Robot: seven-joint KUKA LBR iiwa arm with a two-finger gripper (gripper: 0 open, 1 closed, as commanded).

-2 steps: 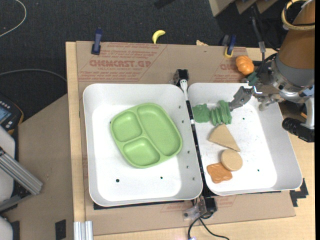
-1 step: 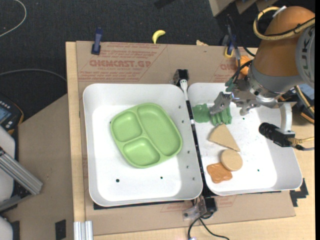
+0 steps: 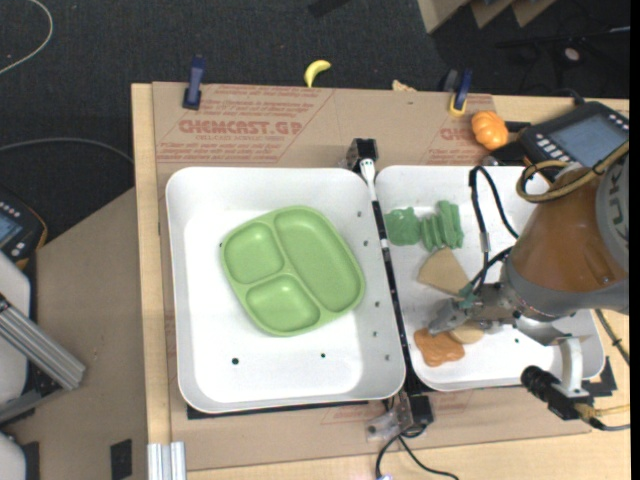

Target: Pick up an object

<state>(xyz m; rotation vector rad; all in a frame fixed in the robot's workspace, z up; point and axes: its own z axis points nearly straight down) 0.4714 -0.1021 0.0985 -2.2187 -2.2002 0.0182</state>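
the arm is reaching into the right bin (image 3: 560, 373) at the lower right of the frame, its tool (image 3: 452, 318) hovering just above an orange piece (image 3: 438, 347) near a tan wedge (image 3: 444, 268); i cannot tell how the tool is set. the step looks like the descent; next calls for closing squarely on one piece. red print at the counter (image 3: 250, 126) top is reading "chemcast".
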